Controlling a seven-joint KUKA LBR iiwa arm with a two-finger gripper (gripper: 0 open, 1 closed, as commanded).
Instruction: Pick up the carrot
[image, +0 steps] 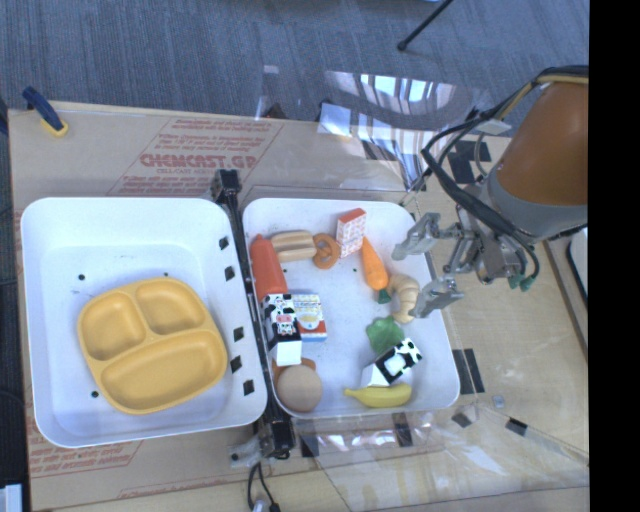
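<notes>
Fingers (430, 268) gape wide, holding nothing; the carrot (373, 266) lies just beyond their tips, so straddle its middle.

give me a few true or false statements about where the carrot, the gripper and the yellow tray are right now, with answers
1. The carrot lies in the right bin. True.
2. The gripper holds the carrot between its fingers. False: the open gripper sits at the bin's right edge, apart from the carrot, with nothing between its fingers.
3. The yellow divided tray sits in the left bin. True.
4. The banana rests on the yellow tray. False: it lies near the front edge of the right bin.
5. The carrot lies just below the small red and white carton. True.
</notes>
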